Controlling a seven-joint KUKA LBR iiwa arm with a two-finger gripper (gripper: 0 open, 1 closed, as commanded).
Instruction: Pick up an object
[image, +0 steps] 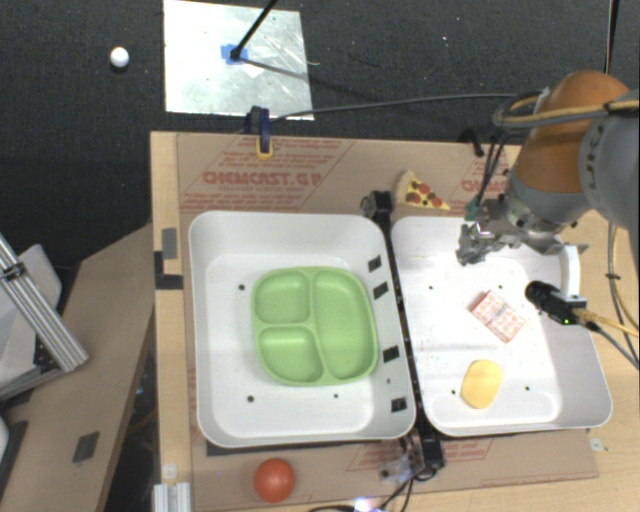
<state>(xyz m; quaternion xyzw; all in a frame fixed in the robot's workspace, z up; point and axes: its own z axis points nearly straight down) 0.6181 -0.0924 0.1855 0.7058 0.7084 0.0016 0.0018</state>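
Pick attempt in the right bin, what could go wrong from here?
1. The hand sits near the right bin's back edge, away from both the pink packet and the yellow piece; closing there would likely catch nothing.
2. The packet looks flat, so the fingers may slide over it.
3. The yellow piece looks rounded and could roll or squirt out when pinched.

We read red print "CHEMCAST GP" on the brown board under the bins, upside down to us, well left of the gripper and farther back. More red print near the gripper is too blurred to read.
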